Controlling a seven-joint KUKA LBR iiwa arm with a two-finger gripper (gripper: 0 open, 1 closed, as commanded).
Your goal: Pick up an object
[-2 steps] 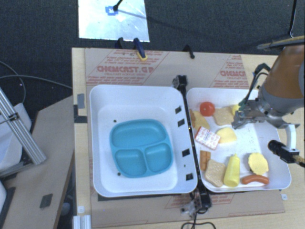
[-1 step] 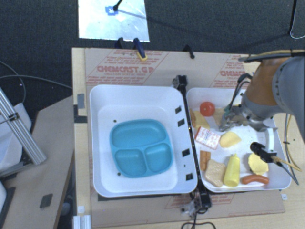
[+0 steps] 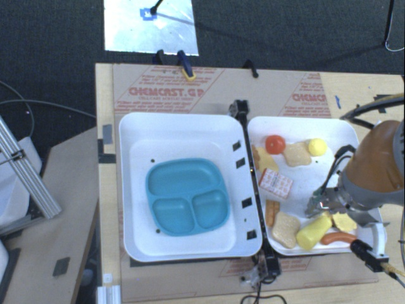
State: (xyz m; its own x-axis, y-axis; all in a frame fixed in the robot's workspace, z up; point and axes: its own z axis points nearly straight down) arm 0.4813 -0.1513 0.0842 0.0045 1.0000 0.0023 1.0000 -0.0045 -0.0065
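Lower right of the frame, the claw (image 3: 318, 206), grip state unclear, hangs just above the yellow bottle (image 3: 313, 231).

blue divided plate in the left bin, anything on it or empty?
Empty. The blue plate shows three bare compartments; all the toy food lies in the right bin.
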